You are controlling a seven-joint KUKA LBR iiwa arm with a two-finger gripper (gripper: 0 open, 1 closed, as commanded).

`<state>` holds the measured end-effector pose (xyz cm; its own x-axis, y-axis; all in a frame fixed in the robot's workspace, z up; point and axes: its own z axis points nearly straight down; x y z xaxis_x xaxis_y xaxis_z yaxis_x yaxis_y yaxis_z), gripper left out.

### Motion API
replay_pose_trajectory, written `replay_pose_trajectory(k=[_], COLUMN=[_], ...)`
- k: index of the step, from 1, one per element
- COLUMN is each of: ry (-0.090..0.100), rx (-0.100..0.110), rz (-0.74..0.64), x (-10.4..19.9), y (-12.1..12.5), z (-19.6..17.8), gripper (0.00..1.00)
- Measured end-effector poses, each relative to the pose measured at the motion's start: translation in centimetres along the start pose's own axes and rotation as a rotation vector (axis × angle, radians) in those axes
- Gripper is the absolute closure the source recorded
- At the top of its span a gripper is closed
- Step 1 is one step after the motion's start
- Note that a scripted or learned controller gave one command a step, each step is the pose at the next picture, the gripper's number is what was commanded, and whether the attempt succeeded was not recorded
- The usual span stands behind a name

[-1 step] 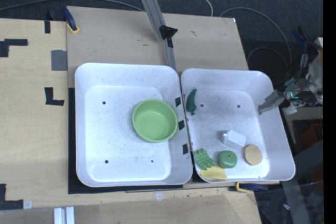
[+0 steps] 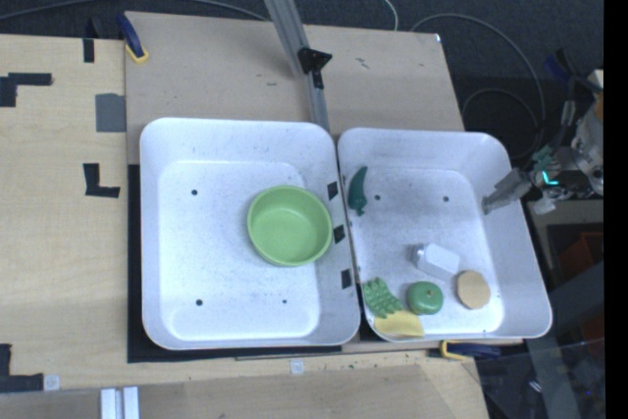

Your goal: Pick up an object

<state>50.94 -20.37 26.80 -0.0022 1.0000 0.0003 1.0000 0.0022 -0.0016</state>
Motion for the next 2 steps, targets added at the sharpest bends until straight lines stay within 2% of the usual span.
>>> replay_pose_trajectory(k=[1, 2], ry=[0.001, 0.002], rx=[0.005, 0.006], rz=[0.001, 0.001], x=[0.4, 0.6], y=[-0.1, 0.2], z=[4.4, 10.8], gripper=[0.00, 0.00])
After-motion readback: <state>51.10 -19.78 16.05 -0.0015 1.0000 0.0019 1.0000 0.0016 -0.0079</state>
